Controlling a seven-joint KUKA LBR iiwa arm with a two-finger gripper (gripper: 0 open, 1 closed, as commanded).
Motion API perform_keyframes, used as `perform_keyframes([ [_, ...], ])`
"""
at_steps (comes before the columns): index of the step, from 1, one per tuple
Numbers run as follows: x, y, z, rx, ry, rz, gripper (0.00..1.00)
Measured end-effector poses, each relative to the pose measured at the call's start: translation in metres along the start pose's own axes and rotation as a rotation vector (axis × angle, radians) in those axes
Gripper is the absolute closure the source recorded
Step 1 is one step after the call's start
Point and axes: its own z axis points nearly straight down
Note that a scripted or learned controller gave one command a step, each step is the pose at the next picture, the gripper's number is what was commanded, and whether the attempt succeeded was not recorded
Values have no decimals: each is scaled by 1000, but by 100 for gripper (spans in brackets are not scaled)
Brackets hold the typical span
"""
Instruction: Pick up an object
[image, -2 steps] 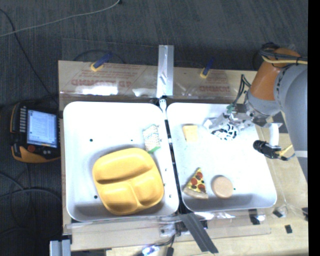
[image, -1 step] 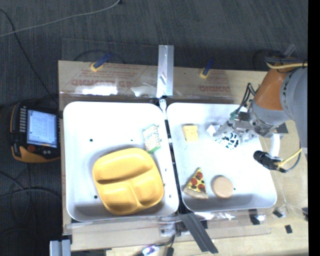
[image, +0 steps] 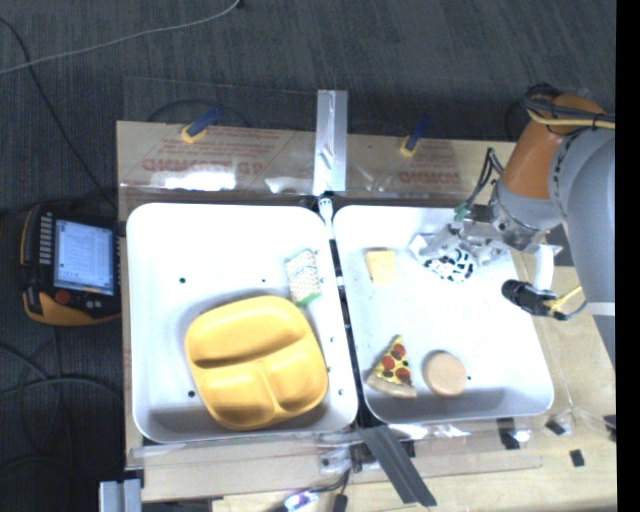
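Observation:
My gripper reaches in from the right over the far part of the right bin. A black-and-white spotted object lies right beneath it, partly covered by it; I cannot tell whether they touch. A pale yellow block lies to the left of the gripper. Toward the near side of this bin lie a pizza slice and a round tan piece.
The left bin holds a yellow divided plate and a small green-and-white item by the middle wall. A metal post stands behind the bins. A handheld control pendant lies left of the bench.

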Motion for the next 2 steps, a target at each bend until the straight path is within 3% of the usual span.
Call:
perform_keyframes([
  [1, 1, 0, -9, 1, -5, -3, 100],
  [2, 43, -22, -116, -3, -10, 102, 100],
])
